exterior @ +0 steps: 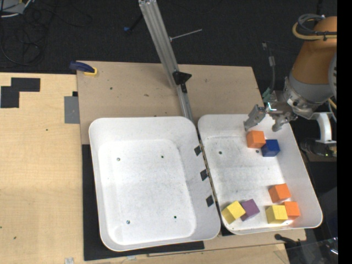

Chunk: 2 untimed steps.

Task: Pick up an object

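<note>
Nearest you, along the front edge of the right bin (pixel 308 175), sits a cluster of small blocks: a yellow cube (pixel 233 210) touching a purple cube (pixel 250 207), then, a little apart to the right, a second yellow block (pixel 276 213) pressed against an orange block (pixel 292 209), with another orange cube (pixel 279 192) just behind that pair. The left bin (pixel 110 131) lies beside it, the two rims meeting along a line marked by three dark clips.

Look further back in the right bin and you find the piece closest to the tool: an orange cube (pixel 256 139), matte, with clean square edges and a lighter top face, resting on the bin floor. A blue cube (pixel 270 148) touches its right lower corner.

The gripper (pixel 268 121) hangs just above and behind that orange cube, its two grey fingers spread wide apart with nothing between them.

Beyond the bins, a slanted aluminium rail (pixel 163 43) crosses the brown bench (pixel 132 87).
</note>
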Each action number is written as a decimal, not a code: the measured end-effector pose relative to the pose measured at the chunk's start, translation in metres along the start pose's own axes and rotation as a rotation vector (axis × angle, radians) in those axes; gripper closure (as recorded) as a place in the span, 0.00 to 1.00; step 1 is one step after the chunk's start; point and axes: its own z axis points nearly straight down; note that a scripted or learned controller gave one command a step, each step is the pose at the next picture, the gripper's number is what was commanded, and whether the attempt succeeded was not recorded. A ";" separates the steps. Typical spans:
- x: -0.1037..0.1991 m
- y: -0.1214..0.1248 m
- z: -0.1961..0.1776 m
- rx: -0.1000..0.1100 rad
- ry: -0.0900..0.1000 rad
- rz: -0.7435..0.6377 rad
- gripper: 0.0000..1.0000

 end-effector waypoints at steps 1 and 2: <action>0.000 0.001 -0.003 -0.005 -0.001 -0.002 0.00; -0.008 0.002 0.057 0.001 -0.001 0.001 0.00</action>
